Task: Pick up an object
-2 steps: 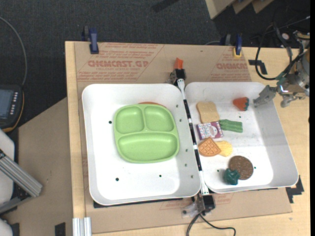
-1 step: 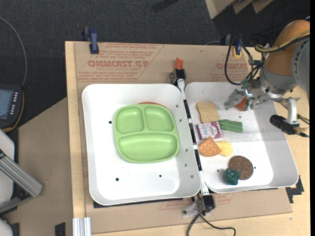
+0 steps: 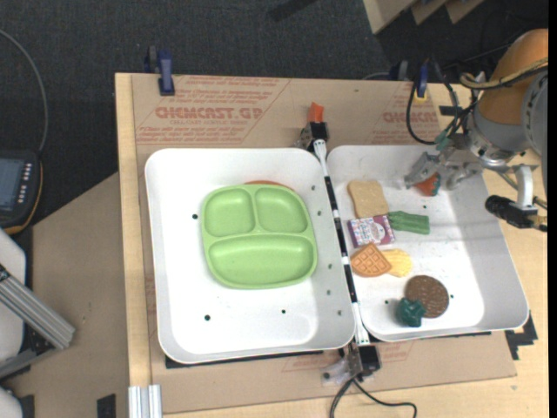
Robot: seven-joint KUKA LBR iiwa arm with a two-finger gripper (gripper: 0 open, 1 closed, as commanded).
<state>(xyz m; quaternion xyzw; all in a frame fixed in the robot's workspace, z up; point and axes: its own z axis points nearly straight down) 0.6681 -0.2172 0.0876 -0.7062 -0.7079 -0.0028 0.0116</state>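
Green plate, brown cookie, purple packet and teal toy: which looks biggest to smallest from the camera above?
1. Green plate, by far the largest, in the left bin.
2. Brown cookie.
3. Purple packet, close to the cookie in size, so those two are nearly a tie.
4. Teal toy, the smallest.

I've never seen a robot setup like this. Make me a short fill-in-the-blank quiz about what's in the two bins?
1. The green divided plate lies in the ___ bin.
2. The plate has ___ compartments.
3. The end effector is over the ___ bin.
4. The waffle toy is next to the ___ packet, nearer the camera.

Missing words: left; three; right; purple
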